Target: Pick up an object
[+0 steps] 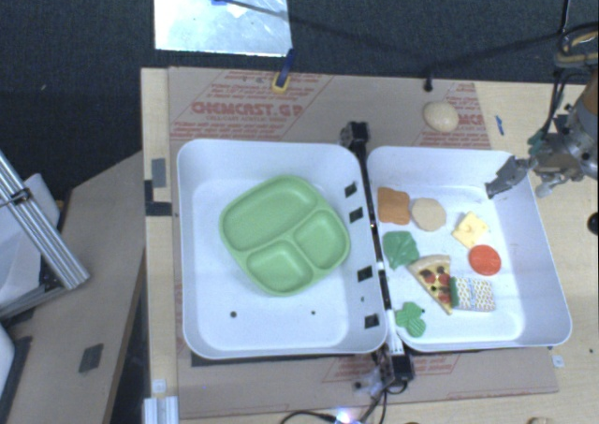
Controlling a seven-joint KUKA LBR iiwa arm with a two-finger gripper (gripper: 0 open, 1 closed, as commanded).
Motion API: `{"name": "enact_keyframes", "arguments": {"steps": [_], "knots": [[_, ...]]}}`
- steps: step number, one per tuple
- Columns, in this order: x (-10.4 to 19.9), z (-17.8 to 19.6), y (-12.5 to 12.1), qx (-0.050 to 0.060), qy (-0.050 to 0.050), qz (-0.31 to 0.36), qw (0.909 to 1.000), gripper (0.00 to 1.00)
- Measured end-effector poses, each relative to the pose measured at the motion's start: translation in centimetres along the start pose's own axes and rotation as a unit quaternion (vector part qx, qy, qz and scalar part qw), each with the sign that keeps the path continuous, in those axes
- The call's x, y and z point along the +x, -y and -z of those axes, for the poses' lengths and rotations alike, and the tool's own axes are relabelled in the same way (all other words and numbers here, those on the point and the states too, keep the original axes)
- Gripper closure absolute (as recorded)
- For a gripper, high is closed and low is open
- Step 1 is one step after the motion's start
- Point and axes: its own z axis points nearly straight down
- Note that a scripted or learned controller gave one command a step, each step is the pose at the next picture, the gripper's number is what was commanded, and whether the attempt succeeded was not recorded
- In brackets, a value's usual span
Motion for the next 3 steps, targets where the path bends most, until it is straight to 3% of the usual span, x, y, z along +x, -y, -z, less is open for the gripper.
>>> {"name": "enact_keyframes", "arguments": {"steps": [1,3], "knots": [[0.1,0.6,-0.2,-0.006,0.001,0.001,1.0,0.0],[0.4,-10.9,-2.0,-0.004,0.001,0.003,1.0,0.0]]}}
